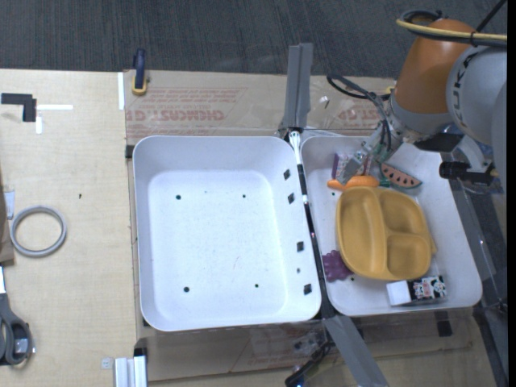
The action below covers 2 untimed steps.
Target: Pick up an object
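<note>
The right bin (459, 240) holds a yellow divided plate (383, 234), an orange carrot-like piece (355, 183) at the plate's far edge, a watermelon slice toy (400, 177), a purple object (335, 265) by the bin's left wall, and a small black-and-white box (417, 290) near the front. A shiny packet (345, 166) lies at the back left. My gripper (372, 153) reaches down from the right at the back of this bin, just above the packet and the carrot piece. Its fingertips are too small and cluttered to read.
The left bin (218, 228) sits beside the right one, split off by a grey divider (298, 87). On the bench to the left lie a roll of tape (36, 230), scissors (14, 337) and a blue-handled clamp (140, 71). Cables hang by the arm's orange band (431, 63).
</note>
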Each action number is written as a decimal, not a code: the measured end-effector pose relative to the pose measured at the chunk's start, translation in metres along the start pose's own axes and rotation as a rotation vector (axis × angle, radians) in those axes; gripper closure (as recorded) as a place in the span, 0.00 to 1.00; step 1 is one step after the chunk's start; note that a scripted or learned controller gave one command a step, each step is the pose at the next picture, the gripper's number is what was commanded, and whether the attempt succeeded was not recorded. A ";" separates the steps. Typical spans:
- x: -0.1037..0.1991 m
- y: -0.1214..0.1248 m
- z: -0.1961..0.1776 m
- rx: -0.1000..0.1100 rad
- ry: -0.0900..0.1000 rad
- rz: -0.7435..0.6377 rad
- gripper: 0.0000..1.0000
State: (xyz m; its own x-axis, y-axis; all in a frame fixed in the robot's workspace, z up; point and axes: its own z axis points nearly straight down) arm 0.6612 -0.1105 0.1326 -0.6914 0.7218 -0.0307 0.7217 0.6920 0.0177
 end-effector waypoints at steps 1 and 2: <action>0.003 -0.033 0.039 0.022 0.023 0.425 0.00; 0.000 -0.029 0.025 0.011 0.009 0.420 1.00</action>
State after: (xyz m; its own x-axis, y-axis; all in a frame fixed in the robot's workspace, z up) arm 0.6415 -0.1311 0.1066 -0.3371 0.9414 -0.0140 0.9413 0.3373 0.0163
